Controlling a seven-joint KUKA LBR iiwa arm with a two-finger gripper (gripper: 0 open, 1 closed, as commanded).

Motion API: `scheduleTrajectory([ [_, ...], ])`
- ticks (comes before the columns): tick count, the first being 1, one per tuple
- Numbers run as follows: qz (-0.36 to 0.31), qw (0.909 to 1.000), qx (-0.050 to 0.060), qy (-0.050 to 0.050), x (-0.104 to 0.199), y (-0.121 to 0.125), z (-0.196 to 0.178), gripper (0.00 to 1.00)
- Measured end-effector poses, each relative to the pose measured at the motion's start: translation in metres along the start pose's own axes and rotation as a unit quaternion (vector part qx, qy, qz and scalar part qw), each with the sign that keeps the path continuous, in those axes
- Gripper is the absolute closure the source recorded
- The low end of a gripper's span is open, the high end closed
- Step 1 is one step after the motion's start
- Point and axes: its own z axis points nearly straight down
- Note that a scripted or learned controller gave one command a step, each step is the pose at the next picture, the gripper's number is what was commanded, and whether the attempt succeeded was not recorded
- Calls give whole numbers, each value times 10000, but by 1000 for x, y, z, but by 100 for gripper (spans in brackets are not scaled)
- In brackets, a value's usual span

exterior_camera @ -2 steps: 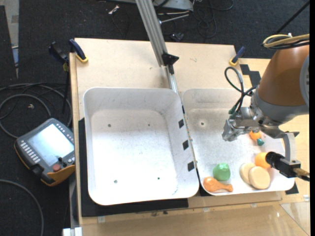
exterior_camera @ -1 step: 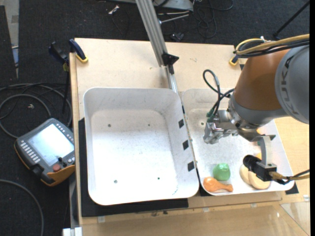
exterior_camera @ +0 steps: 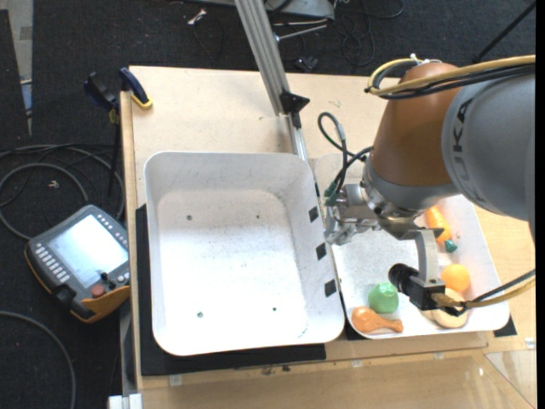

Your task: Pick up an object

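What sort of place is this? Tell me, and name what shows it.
Probably a robotics lab: a grey-and-orange arm at a bench bearing two white bins, a teach pendant on the floor beside it, and loose cables lying around.

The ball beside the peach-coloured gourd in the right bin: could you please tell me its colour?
Green; the ball shows best in the camera view.

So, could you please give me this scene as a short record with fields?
arm: grey with orange band, reaching in from the right, over the right bin
left bin: white, bare floor with a few dark specks
right bin: white, holds the objects
objects: green round object; orange pear-shaped object beside it; orange ball; small orange piece with green tip
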Motion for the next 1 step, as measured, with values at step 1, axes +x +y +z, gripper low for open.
scheduleTrajectory([
  [1, -3, 10000, 0, 2, 57, 5, -6, 100],
])
